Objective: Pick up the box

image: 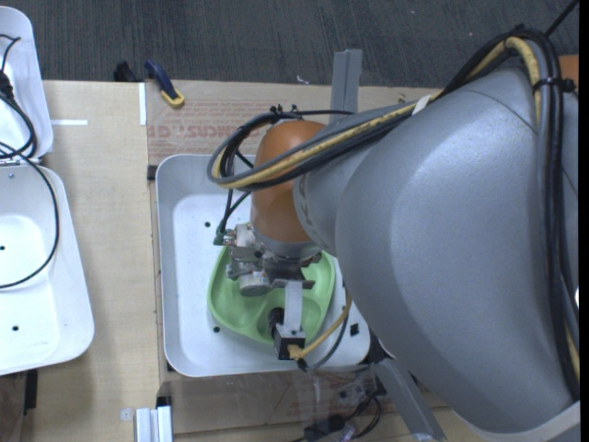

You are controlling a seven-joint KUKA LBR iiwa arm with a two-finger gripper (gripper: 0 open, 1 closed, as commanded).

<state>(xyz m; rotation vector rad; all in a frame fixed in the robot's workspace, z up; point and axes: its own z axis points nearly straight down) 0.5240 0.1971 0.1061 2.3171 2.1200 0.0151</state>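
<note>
A brown, board-topped desk (115, 210) carries two shallow white bins, with dark carpet (276, 17) beyond its far edge. At the near edge, a short length of silver rail (152, 424) sits just left of the right bin's (164, 274) near corner.

The right bin holds a pale green, shallow moulded dish (224, 295), lying in the bin's near half and reaching toward its right side. The rest of the bin floor that shows, on the left and far side, is bare white with a few small dark dots. The grey arm (460, 228) comes in from the right and covers much of this bin. Its orange band (281, 168) stands above the wrist, which hangs directly over the green dish. The jaws are hidden beneath the wrist hardware, so it cannot be told whether they are open or shut, or whether they have hold of anything. Where the box lies cannot be told from this view either.

The left bin (64, 339) is cut by the left edge, and a black cable (57, 212) loops across it.

Farther back, red lettering (207, 118) is printed on the board, too faint to read. A blue-and-yellow tool (163, 84) lies at the far edge, and a grey post (345, 70) stands right of it.
</note>
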